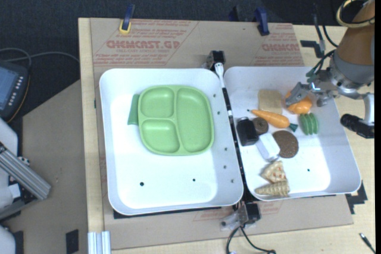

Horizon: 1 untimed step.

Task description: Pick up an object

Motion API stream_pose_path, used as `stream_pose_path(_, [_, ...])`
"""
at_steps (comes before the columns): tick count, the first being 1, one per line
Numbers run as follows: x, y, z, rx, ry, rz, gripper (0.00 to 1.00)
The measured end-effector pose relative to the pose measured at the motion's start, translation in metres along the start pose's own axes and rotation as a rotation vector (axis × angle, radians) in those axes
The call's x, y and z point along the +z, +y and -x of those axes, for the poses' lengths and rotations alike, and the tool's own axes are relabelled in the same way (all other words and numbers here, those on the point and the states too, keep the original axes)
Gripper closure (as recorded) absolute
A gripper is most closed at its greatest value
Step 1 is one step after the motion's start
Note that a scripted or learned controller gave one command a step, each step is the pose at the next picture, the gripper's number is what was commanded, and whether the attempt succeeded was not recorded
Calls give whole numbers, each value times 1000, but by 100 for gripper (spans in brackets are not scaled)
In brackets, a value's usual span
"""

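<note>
Gripper (pixel 299 97) sits low at the right bin's (pixel 333 178) upper right, whether its pincer is apart or together I can't tell; a small orange object (pixel 302 107) lies right under it, beside the green piece (pixel 309 124) and carrot (pixel 269 118).

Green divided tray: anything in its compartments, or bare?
Bare. The green tray in the left bin shows plain green in all three compartments.

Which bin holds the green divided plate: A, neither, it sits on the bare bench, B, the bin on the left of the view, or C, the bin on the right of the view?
B: the green divided plate lies flat inside the left bin, while the right bin holds the small food items.
</note>
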<state>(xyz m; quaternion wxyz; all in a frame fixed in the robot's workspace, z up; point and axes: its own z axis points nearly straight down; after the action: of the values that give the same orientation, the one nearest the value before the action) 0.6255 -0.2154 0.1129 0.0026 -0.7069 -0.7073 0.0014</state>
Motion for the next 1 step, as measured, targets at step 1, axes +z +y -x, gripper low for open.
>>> stream_pose_path(1, [27,2,-3,-2,3,6,0])
